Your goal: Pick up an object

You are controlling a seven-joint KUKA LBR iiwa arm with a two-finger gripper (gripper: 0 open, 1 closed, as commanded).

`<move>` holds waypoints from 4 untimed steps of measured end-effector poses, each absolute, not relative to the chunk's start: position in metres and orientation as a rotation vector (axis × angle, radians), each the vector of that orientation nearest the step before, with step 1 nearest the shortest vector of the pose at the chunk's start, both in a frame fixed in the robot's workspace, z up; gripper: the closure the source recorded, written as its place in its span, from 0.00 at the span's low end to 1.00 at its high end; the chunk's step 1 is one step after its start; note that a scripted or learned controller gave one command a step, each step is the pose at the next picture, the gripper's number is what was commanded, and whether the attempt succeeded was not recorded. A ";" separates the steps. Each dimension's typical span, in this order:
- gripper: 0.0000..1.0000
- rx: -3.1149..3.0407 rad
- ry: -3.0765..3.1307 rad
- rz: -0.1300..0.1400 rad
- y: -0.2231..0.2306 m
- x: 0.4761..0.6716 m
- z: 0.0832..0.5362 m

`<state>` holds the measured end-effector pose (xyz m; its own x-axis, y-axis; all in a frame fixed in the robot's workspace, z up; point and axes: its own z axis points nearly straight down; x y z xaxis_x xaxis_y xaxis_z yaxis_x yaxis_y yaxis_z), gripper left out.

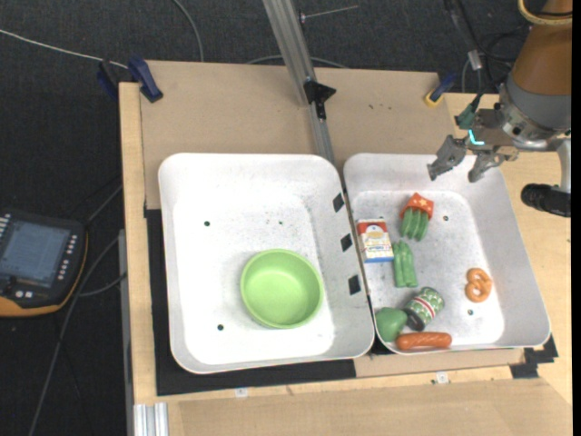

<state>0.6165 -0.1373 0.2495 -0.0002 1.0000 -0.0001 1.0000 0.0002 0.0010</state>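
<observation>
Hovering over the far rim of the right bin [513, 243], the gripper [466, 160] hangs with its two fingers spread apart and nothing between them. From the single overhead camera, the step in hand looks like the approach: no object has been reached yet.

All the candidates lie in the right bin. Nearest the gripper is a carrot-like toy [417, 217], orange on top with green below. Towards the bin's left wall lies a small carton [374, 241], with a green pickle [404, 264] just beside it. A pretzel [477, 284] sits apart near the right wall. At the near edge a can [424, 306], a green lump [392, 322] and a sausage [423, 341] crowd together. The left bin [195, 198] holds a green bowl [281, 288].

Next, the arm probably needs to move inward over one piece, descend, and close. The pretzel or carrot toy, standing clear of neighbours, seem the easier choices, though the slanted view makes heights hard to judge.
</observation>
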 end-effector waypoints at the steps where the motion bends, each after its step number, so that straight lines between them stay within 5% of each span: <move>1: 0.00 2.221 2.221 0.001 -0.137 0.616 0.249; 4: 0.00 2.222 2.223 -0.002 -0.133 0.620 0.094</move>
